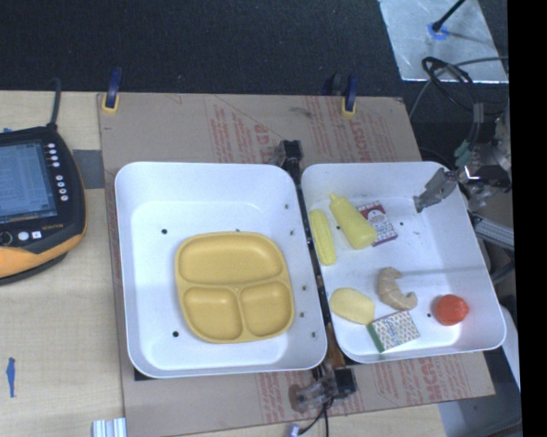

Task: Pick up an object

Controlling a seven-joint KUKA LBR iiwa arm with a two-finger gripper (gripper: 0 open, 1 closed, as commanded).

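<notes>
The hand [431, 195] hangs at the right bin's [489, 340] upper right corner, over bare floor; whether it is open or closed I cannot tell, and nothing shows in its grip. In that bin lie a corn cob [322, 236] and a yellow bottle [351, 220] near the left wall, a small red carton [378, 222] touching the bottle, a lemon [352, 305], a croissant [396, 289], a green-edged box [394, 331] and a tomato [450, 309]. The left bin [141, 262] bears a yellow tray [234, 285]. A tablet [27, 202] sits on the bench [45, 355].

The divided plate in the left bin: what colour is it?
Pale yellow all over; the plate shows best in the camera view.
</notes>
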